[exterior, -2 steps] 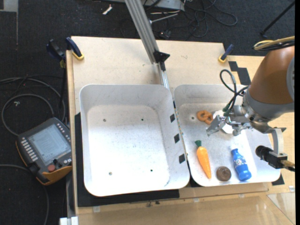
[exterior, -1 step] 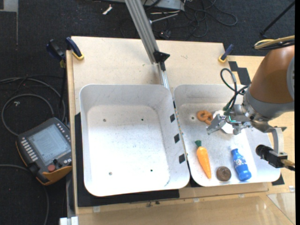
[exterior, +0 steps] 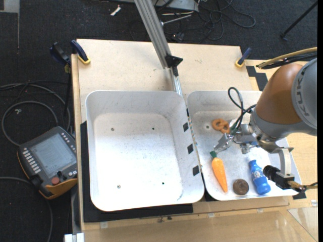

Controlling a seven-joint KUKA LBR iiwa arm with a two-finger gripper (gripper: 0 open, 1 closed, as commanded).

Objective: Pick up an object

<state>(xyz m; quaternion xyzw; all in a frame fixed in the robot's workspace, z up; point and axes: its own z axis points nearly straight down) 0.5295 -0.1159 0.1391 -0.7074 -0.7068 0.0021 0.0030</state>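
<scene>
Carrot (exterior: 219, 173) lies below the tool (exterior: 222, 144), whose finger spacing is unclear.

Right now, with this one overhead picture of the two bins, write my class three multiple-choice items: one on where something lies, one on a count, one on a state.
1. Where does the carrot lie?
A. In the left bin
B. In the right bin
C. On the bench outside both bins

2. How many loose objects lie in the right bin?
A. Two
B. Four
C. Seven

3. How is the blue bottle resting?
A. On its side on the bin floor
B. Lifted in the gripper
C. Standing on the pretzel

Key: 1 B, the carrot lies on the right bin's floor near its left wall. 2 B, carrot, blue bottle, brown disc and pretzel make four. 3 A, the bottle lies flat beside the disc, apart from the gripper, which is above the carrot.
</scene>
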